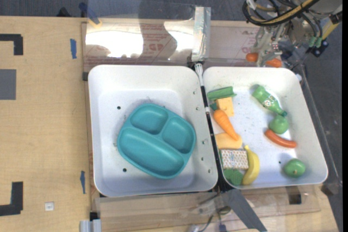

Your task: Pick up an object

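Observation:
My gripper [273,50] hangs over the far rim of the right bin [312,117], near its back right corner, above the toys. Two small orange patches [273,62] show just under it, and I cannot tell what they are. In the right bin lie a green bottle [266,98], a carrot [224,122], a green bar [220,93], a yellow wedge [228,106], a red-orange sausage [281,139], a green round fruit [279,125], a lime [294,168], a banana [252,167] and a speckled block [234,158].
The left bin [103,89] holds a teal divided plate [156,140]. A clear plastic sheet with tape [200,30] stands behind the bins. Black and yellow cables [272,8] loop off the arm at the top right. Brown board lies to the left.

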Controlling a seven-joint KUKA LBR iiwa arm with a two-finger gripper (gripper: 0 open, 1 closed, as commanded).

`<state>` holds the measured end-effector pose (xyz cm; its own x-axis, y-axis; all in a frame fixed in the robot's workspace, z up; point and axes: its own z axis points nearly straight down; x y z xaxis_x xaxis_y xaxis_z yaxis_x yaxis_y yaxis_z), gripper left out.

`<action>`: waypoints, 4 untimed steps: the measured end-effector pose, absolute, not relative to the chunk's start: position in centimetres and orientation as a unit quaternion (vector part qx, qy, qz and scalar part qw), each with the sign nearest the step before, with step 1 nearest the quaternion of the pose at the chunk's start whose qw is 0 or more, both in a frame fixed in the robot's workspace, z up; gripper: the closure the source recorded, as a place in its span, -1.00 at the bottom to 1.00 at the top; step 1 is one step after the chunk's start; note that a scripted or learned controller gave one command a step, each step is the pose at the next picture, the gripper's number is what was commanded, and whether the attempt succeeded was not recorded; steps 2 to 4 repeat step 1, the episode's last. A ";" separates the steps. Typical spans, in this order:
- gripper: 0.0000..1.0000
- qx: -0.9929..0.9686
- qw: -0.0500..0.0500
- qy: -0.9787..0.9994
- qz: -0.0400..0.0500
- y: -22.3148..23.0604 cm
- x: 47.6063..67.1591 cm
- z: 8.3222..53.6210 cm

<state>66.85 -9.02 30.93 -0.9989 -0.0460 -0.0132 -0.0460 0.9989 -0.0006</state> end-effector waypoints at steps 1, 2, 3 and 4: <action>1.00 -0.058 0.003 0.998 0.000 -9.0 61.6 28.3; 1.00 -0.058 0.003 0.998 0.000 -9.0 61.6 28.3; 1.00 -0.058 0.003 0.998 0.000 -9.0 61.6 28.3; 1.00 -0.058 0.003 0.998 0.000 -9.0 61.6 28.3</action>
